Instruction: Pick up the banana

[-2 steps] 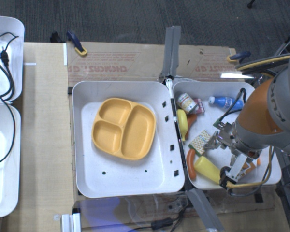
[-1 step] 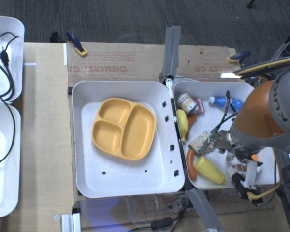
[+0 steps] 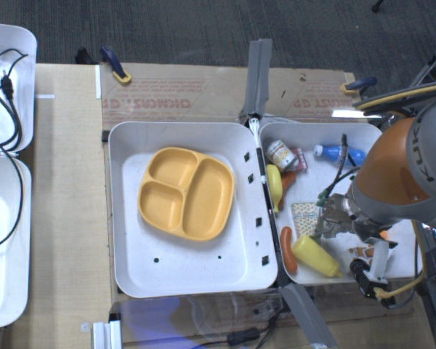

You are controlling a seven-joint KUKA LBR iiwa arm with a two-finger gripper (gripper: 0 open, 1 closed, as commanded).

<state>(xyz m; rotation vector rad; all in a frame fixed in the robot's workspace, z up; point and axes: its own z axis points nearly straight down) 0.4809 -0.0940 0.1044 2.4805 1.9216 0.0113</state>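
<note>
The banana [image 3: 275, 185] is yellow and lies lengthwise along the left wall of the right bin [image 3: 305, 128], just below a small tin can [image 3: 280, 152]. My gripper [image 3: 328, 222] hangs low over the middle of the right bin, to the right of the banana and a little nearer the front, with a gap between them. It is above a patterned packet [image 3: 304, 215]. The grey and orange wrist covers much of the bin's right half.
A red sausage [image 3: 287, 248] and a chunky yellow object [image 3: 316, 257] lie at the right bin's front. A blue-and-white item [image 3: 340, 152] sits at its back. The left bin [image 3: 127, 217] holds a yellow divided plate [image 3: 185, 193]. A metal divider [image 3: 258, 71] stands between the bins.
</note>
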